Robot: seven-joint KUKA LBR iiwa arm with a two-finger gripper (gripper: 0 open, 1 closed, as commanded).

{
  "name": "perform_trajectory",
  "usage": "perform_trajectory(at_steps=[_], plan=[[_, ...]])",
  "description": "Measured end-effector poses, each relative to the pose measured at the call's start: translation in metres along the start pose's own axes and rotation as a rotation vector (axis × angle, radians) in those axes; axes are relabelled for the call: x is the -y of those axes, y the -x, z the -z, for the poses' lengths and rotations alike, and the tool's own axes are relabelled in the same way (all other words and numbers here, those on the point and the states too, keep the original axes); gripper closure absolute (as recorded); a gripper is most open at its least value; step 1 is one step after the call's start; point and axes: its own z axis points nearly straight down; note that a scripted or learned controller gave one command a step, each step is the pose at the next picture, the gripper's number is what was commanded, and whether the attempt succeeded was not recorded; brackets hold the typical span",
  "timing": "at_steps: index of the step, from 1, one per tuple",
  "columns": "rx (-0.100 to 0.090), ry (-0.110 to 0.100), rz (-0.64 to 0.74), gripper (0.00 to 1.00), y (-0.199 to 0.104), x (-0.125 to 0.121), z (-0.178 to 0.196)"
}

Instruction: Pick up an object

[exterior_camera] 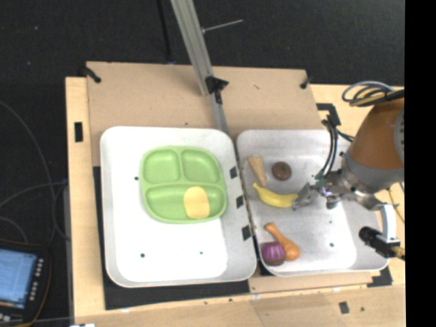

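Lying just left of jaws (304, 197): banana (274, 197), right bin (320, 251)

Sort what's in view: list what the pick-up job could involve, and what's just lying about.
Job:
gripper, over the right bin
banana, nearest it
brown round piece
tan stick
purple and orange toy

Lying about:
green divided plate in the left bin
yellow piece on it

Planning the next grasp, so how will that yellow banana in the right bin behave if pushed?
The curved yellow banana lies flat, so it would probably pivot or slide rather than roll. It looks like smooth, stiff plastic, so likely light and slippery on the right white bin.
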Motion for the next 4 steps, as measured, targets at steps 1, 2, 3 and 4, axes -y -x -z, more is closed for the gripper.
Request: perform_trajectory(at_steps=[1, 2, 3, 4], plan=[[0.001, 0.003, -0.001, 0.00, 0.001, 0.000, -0.038], [0.001, 0.008, -0.006, 1.00, 0.002, -0.001, -0.025], [0.002, 0.010, -0.003, 1.00, 0.006, -0.002, 0.019], [0.003, 0.013, 0.003, 1.00, 0.009, -0.004, 0.084]])
